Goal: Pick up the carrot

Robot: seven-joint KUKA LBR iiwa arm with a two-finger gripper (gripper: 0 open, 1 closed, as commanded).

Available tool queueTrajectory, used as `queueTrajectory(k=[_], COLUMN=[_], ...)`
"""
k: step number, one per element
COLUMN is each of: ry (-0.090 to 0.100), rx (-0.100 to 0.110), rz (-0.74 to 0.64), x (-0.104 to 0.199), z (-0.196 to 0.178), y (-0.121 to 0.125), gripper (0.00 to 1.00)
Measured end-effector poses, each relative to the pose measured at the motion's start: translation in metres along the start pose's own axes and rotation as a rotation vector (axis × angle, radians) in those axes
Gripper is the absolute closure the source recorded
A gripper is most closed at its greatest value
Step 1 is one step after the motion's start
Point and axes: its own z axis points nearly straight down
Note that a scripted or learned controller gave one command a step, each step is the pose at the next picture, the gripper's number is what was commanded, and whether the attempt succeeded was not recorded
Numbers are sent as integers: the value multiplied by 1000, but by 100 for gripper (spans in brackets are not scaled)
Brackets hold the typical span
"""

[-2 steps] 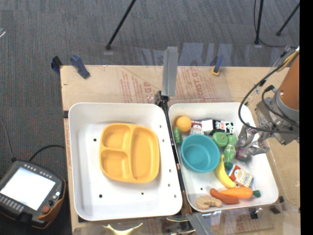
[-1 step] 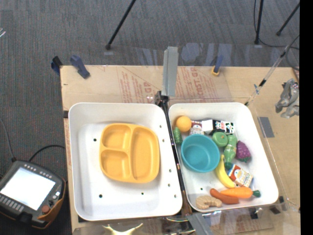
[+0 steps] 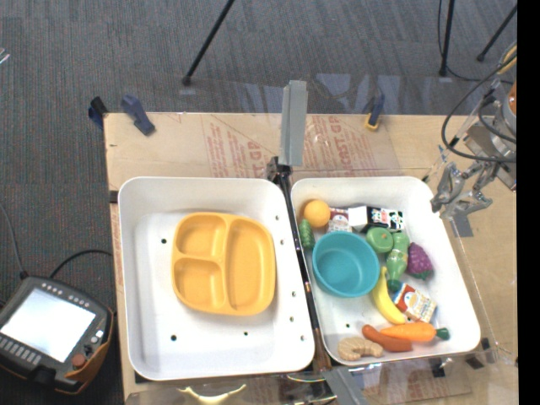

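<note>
- Gripper (image 3: 461, 199) hanging past the right bin (image 3: 469, 306)'s outer rim, near its far right corner, over bare bench (image 3: 211, 146) — well apart from the carrot (image 3: 410, 333).
- Fingers: cannot tell how far apart, too small and tangled with cables; nothing seen held between them.
- Carrot lying flat along the right bin's near wall, orange body, green top pointing right.
- Just left of the carrot, touching or nearly so, a reddish sausage-like piece (image 3: 376, 336); below that, a tan cookie-shaped piece (image 3: 359, 348) — possibly a biscuit.
- Just above the carrot, a small printed carton (image 3: 416, 302) and a banana (image 3: 387, 298) curving beside the teal bowl (image 3: 345, 264).
- Further back in the same bin: an orange ball (image 3: 316, 213), two small cartons (image 3: 367, 218), green pieces (image 3: 388, 243), purple grapes (image 3: 419, 261).
- Left bin (image 3: 152, 218) bearing a yellow divided plate (image 3: 224, 262), three compartments, nothing in them.
- Tablet-like pendant (image 3: 52, 332) on the floor at lower left.
</note>
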Motion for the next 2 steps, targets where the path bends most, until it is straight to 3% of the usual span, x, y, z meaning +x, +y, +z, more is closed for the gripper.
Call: queueTrajectory(k=[1,2], ry=[-17,-5], rx=[25,10], rz=[-85,-163], x=[6,67], z=[-126,-45], y=[6,40], gripper=[100,100])
